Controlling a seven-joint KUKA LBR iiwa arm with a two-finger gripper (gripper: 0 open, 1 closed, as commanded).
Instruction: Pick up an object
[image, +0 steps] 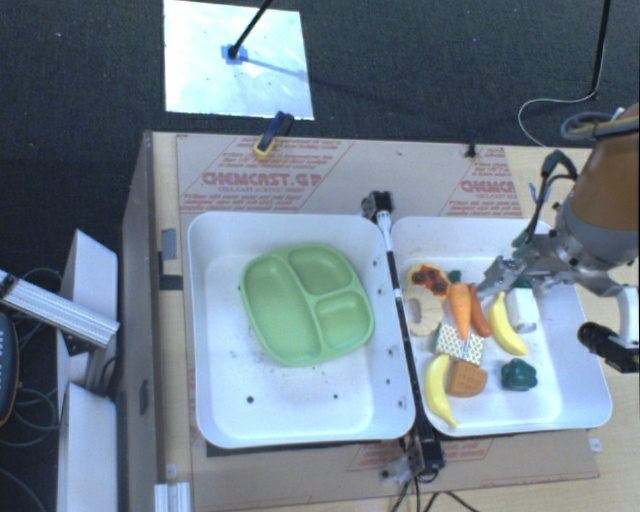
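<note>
The left bin (215, 300) holds a green tray (305, 303) (three compartments). In the right bin (590, 395) lie a pizza slice (430, 279), a carrot (460, 308), two bananas (438, 390) and a green toy (518, 374). The hand (510, 275) hangs above the carrot and the farther banana; whether it is clenched I cannot tell.

A light green plastic divided tray (306, 303) lies tilted in the left shallow white bin (225, 400). Behind the bins, a yellow-tipped black tool (271, 135) rests at the bench's (330, 165) far edge.
</note>
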